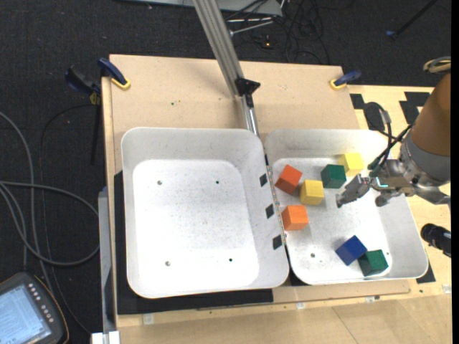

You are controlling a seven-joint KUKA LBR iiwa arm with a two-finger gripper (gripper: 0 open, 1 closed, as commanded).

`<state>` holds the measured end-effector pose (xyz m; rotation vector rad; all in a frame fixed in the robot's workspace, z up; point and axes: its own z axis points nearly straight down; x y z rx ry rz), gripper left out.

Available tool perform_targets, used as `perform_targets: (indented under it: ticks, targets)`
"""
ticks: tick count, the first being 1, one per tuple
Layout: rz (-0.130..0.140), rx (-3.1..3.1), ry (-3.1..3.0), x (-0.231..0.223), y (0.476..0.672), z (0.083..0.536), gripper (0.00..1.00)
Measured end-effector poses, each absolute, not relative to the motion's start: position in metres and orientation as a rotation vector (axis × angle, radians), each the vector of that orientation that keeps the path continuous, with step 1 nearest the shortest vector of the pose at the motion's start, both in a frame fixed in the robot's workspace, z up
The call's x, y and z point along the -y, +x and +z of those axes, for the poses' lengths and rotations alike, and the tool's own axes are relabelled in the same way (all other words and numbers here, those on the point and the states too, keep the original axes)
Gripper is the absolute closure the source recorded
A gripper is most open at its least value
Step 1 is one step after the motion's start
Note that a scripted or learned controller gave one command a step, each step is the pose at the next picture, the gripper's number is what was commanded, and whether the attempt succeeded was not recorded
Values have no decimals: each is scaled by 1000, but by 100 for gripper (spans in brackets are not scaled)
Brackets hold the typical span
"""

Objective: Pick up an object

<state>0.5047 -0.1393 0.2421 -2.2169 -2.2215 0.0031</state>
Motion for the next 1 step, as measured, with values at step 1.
perform_targets:
  ticks: [1]
  targets:
    - [0, 2221, -2222, 140, 505, 244, 0]
